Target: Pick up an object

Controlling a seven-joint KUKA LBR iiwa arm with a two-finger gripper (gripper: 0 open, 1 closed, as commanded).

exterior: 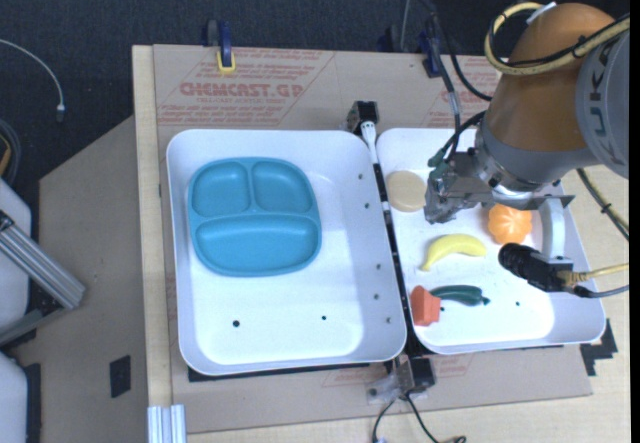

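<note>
Pick not done yet. Gripper hangs over the right bin, near its left wall; I cannot tell its state from above. Nothing seen held. Banana, orange, beige disc & carrot lie in the bin, pick is left.

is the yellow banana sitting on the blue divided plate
No, the yellow banana lies in the right white bin, while the blue divided plate sits alone in the left white bin.
</note>
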